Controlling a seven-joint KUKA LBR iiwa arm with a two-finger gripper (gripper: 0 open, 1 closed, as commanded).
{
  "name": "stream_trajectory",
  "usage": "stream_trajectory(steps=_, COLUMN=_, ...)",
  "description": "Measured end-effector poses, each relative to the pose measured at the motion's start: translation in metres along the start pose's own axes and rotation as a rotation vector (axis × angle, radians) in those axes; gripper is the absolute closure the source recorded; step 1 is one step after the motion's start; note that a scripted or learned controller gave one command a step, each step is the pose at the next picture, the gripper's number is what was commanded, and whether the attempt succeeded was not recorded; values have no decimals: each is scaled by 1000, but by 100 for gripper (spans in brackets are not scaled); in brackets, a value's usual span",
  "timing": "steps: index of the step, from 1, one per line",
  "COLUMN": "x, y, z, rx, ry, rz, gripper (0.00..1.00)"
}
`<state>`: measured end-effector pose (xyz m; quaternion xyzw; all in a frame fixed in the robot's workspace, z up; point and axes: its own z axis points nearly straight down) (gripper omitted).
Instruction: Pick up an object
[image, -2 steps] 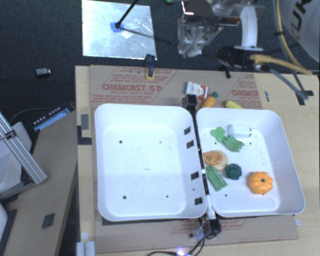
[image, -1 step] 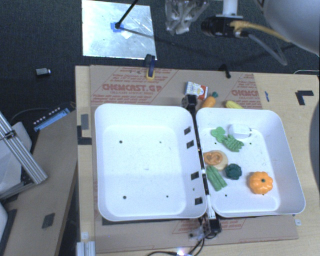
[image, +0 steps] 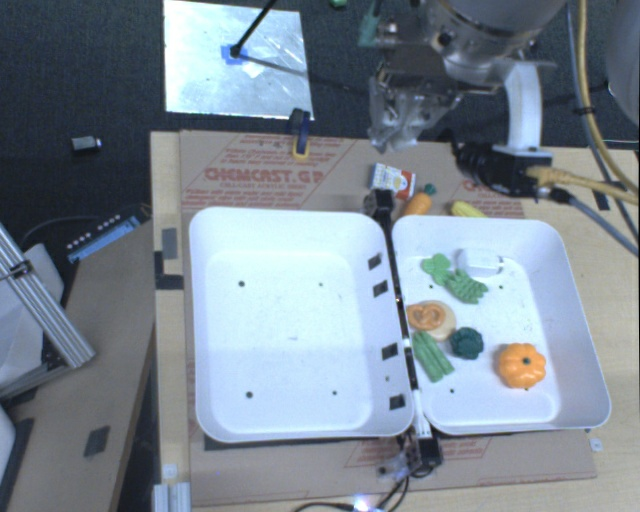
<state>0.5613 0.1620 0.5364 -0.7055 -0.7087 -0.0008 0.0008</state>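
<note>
Hovering high beyond the far edge of the bins, the gripper hangs over the cardboard, well apart from every object. Nothing is in it; whether it is open or closed I cannot tell, the lower end being dark and blurred against the mat.

Camera view, task state: not begun, by my reading. All candidates lie loose. Right bin holds a pumpkin, a dark green floret, a tan round slice, a long green pod, a leafy green piece and a white piece. Slice and pod sit near the divider; the pumpkin stands apart toward the near right. Left bin carries no loose items.

Outside the bins, on the worktop just behind them: a carrot, a yellow piece, a small red-and-white pack.

Left to do: descend, close on one object, lift.

Hard to make out: the arm's upper body is cut off at the top edge; the white piece blends with the bin floor, so its outline is uncertain.
</note>
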Motion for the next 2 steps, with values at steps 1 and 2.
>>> stream_trajectory(steps=1, x=14, y=63, z=2, rx=-4, ry=-2, rz=3, gripper=100)
stream_trajectory(steps=2, x=30, y=109, z=1, rx=-5, ry=-2, rz=1, gripper=100)
